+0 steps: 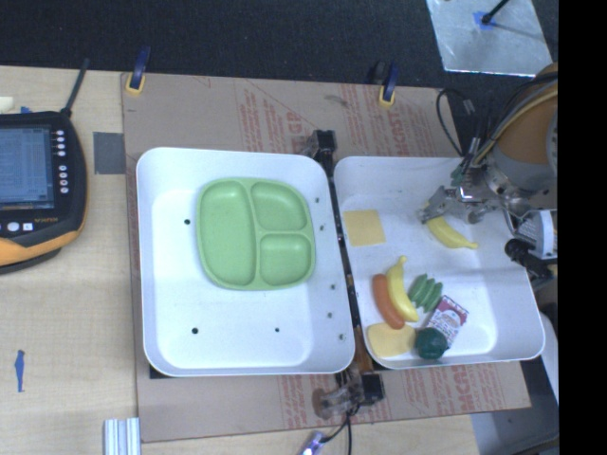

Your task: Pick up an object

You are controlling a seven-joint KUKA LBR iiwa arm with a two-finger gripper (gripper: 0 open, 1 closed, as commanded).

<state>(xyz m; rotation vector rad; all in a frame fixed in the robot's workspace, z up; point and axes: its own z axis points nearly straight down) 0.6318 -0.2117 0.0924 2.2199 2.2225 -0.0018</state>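
The tool (455, 207) sits open just above the yellow banana (451, 234), holding nothing, in the right bin (512, 311)

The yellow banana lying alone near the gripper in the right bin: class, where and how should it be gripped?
Grip the banana across its narrow middle, coming straight down from above. It lies flat and apart from the other toys, its long axis slanting, so the tool should probably close across that axis.

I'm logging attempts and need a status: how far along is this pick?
Done: the gripper has reached the right bin, directly above a yellow banana. In hand: nothing visibly gripped; the banana lies on the bin floor. Left: closing on it and lifting. The other toy foods sit untouched near the front.
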